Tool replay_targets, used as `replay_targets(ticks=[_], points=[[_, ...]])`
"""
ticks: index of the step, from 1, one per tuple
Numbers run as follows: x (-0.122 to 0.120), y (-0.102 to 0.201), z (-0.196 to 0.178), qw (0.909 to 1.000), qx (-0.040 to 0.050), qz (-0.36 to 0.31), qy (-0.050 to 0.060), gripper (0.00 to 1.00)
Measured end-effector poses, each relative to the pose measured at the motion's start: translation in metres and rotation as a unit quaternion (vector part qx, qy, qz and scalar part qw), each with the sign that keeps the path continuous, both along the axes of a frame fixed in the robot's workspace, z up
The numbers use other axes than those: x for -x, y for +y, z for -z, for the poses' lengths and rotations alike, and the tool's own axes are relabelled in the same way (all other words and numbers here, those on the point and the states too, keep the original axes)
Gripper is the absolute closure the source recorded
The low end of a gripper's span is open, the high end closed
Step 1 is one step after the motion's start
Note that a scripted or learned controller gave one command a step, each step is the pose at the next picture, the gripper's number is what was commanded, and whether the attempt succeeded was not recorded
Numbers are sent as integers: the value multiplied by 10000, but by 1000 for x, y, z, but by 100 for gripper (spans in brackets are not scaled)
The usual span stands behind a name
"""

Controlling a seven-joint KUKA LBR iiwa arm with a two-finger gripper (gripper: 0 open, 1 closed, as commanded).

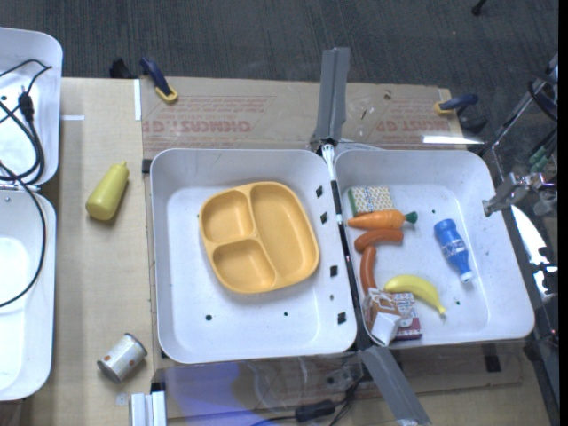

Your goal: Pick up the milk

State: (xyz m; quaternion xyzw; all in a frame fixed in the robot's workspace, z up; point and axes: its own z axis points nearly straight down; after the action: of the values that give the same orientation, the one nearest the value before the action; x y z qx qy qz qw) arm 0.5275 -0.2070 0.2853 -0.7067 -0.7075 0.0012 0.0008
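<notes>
The milk (391,316) is a small brown and white carton. It lies on its side in the front left corner of the right bin (497,318), against the bin's front wall. A yellow banana (417,289) lies just behind it and to its right. A red sausage (368,267) lies just behind the carton, along the bin's left wall.
The right bin also holds an orange carrot (383,220), a patterned green block (370,199) and a blue bottle (453,248). A yellow divided plate (259,236) sits in the left bin (177,327). On the bench at the left lie a mustard bottle (107,192) and a can (122,356).
</notes>
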Motion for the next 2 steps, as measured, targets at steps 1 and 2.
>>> replay_targets(ticks=[1,2], points=[[35,84,93,9999,-4,108,6,0],[51,102,162,9997,-6,-241,4,0]])
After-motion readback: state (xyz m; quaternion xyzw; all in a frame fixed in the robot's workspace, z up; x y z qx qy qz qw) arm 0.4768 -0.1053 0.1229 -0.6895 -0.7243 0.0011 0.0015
